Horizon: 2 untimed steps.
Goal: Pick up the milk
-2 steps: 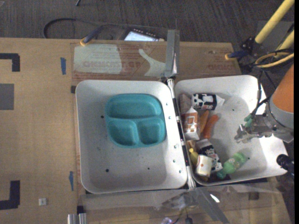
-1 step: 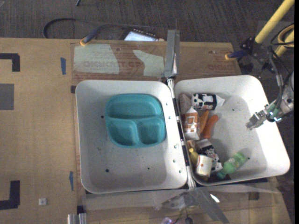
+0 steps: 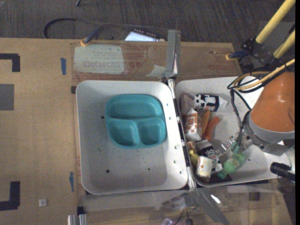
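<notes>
Lying on its side near the 12 o'clock wall of the right bin (image 3: 212, 84), the milk (image 3: 206, 101), a small carton in black-and-white cow print, rests apart from the gripper (image 3: 233, 147). At the milk's 7 o'clock lies a white and orange carton (image 3: 191, 123), with two orange sticks (image 3: 209, 125) just beside it at its 3 o'clock; what they are is hard to make out. Farther toward 6 o'clock, a heap of small items crowds the bin's lower left corner: a pale cup (image 3: 203, 167), a green bottle (image 3: 231, 163) and a dark, spotted piece (image 3: 207, 150) too blurred to name. The gripper sits low over this heap, at the milk's 5 o'clock, touching or nearly touching the green bottle. Its tip is dark, tangled with cables and partly hidden under the wrist, so whether it is spread or closed cannot be told, and nothing can be seen held in it. The arm's orange band (image 3: 276, 108) bulks at 3 o'clock, cut off by the picture's edge. In the left bin (image 3: 80, 125), at 9 o'clock, sits a teal divided tray (image 3: 136, 126).
</notes>
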Motion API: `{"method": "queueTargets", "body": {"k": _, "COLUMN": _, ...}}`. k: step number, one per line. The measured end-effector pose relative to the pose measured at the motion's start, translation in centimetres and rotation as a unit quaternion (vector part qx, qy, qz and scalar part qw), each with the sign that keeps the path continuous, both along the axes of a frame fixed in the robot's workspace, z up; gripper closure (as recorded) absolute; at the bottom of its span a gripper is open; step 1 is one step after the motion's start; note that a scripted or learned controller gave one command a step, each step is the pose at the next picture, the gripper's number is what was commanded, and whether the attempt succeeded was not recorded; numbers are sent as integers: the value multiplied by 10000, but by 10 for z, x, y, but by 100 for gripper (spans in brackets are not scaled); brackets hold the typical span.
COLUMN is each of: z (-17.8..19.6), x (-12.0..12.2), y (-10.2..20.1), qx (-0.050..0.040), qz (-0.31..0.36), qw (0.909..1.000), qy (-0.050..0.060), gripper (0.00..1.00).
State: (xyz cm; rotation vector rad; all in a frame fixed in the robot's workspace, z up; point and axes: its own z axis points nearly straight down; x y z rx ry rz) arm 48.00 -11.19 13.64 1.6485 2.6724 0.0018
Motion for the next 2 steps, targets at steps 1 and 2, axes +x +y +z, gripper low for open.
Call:
{"method": "queueTargets", "body": {"k": 1, "z": 13, "x": 10, "y": 14, "qx": -1, "qz": -928, "qw": 9957, "qy": -1, "gripper": 100}}
{"method": "queueTargets", "body": {"k": 2, "z": 13, "x": 10, "y": 14, "qx": -1, "qz": -929, "qw": 9957, "qy": 0, "gripper": 0}}
